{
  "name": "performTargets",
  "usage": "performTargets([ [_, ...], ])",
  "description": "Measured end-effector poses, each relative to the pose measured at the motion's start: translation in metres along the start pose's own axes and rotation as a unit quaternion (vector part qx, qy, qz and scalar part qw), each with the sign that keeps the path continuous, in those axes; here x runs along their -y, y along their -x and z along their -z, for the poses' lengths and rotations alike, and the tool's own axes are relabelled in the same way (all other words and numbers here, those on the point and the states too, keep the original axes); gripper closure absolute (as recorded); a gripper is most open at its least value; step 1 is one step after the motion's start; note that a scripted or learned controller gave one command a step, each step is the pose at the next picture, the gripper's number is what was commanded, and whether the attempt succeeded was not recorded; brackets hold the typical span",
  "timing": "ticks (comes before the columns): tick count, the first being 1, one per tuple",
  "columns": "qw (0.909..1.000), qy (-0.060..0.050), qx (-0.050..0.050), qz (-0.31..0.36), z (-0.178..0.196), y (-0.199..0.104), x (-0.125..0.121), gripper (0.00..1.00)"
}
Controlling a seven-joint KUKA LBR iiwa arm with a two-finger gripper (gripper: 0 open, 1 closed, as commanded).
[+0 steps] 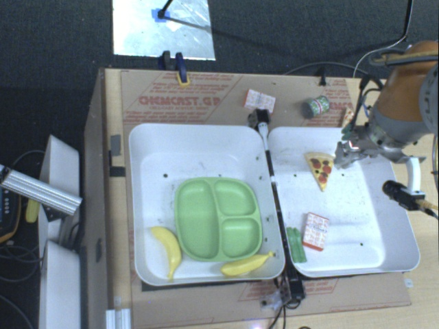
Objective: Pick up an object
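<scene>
The end effector [345, 151] hung over the right bin [384, 252] toward two o'clock, its grip state impossible to tell, just beside the pizza slice [320, 169], while the arm [405, 101] was cut off at the frame's three o'clock edge.

Dark carpet floor [55, 40]; shiny sheet [163, 19] beyond the bench [206, 94].

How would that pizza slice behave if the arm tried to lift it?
The pizza slice lies flat on the right bin's floor, so it probably offers little edge to pinch. It looks like a thin toy, likely light and fairly stiff. Being flat, it should slide rather than roll if pushed.
</scene>
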State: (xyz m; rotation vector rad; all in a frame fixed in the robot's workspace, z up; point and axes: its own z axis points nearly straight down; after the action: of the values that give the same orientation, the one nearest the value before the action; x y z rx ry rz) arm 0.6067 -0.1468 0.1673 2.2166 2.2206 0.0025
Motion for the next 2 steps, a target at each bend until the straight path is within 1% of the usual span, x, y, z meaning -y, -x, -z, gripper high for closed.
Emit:
performTargets([
  [1,1.0000,-0.001,0.000,0.000,-0.001,0.000,0.000,0.00],
  [2,1.0000,-0.002,-0.001,0.001,-0.084,0.007,-0.042,0.00],
])
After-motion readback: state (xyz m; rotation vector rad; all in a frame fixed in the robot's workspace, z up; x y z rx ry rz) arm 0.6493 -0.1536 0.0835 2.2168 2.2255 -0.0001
